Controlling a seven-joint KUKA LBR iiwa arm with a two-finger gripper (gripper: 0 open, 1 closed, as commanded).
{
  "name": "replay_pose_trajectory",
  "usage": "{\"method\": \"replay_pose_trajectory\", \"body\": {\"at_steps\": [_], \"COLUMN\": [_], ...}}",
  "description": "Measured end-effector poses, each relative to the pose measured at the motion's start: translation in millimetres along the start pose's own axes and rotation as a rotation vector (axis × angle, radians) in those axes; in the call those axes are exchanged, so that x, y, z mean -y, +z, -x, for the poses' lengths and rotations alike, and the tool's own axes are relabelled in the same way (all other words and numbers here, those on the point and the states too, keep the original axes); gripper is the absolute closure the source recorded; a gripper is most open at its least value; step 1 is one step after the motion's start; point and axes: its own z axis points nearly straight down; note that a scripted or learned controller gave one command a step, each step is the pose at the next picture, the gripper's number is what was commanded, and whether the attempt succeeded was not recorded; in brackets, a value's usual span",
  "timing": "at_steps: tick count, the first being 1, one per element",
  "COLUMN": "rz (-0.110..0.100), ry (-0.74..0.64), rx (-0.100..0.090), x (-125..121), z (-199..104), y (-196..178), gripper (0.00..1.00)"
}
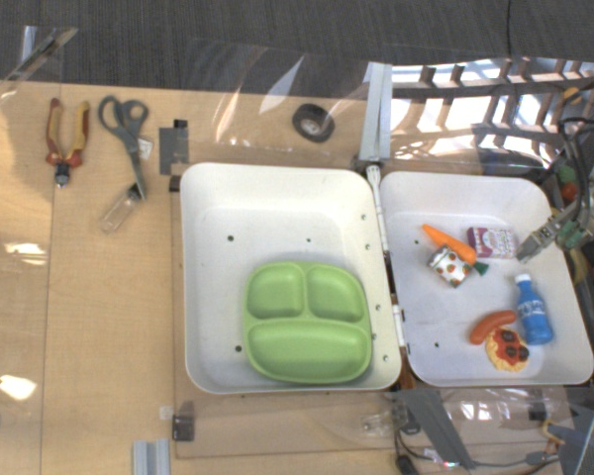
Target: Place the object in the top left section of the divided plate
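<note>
A green divided plate (307,322) lies in the left bin (213,265), with two small sections at its top and one wide section below. All three sections look bare. My gripper (533,246) reaches in over the right bin's (416,349) far right side, its tip just right of a small maroon and white carton (490,241). Nothing shows between its tips. An orange carrot (447,238), a small can (448,266), a blue bottle (533,311), a red sausage (491,325) and a pizza slice (508,349) also lie in the right bin.
A raised divider wall (384,265) separates the two bins. On the bench to the left lie pliers (63,139) and scissors (129,137). A roll of tape (314,121) sits behind the left bin. Cables and framing crowd the right edge.
</note>
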Motion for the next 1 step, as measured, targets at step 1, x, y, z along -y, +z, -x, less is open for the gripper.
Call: {"method": "replay_pose_trajectory", "body": {"at_steps": [1], "rz": [0.0], "ry": [-0.098], "rx": [-0.001], "x": [-94.5], "z": [8.5], "y": [-41.8], "gripper": [1.0]}}
